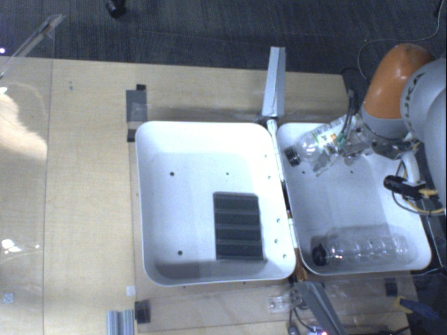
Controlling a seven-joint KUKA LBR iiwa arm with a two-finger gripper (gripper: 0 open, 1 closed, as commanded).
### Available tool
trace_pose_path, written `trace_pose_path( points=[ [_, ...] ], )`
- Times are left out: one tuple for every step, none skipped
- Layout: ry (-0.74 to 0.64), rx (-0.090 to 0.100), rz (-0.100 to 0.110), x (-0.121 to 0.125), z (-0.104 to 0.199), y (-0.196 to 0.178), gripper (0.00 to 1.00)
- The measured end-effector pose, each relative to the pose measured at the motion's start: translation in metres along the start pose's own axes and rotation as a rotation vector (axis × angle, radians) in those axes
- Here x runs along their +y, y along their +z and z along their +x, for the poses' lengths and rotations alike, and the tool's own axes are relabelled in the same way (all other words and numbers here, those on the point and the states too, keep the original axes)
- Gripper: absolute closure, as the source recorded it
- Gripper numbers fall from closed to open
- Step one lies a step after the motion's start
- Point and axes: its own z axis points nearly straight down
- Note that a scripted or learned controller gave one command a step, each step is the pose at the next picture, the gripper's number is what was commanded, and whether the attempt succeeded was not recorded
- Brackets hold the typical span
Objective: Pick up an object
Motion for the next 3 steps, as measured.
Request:
trace_pose_path(
  points=[
    [-0.139, -0.024, -0.056, -0.007, 0.051, -0.001, 0.0],
    [-0.109, 0.011, 0.001, 0.007, 0.023, 0.001, 0.0],
    [-0.061, -0.013, 0.002, 0.009, 0.032, 0.001, 0.0]
  ],
)
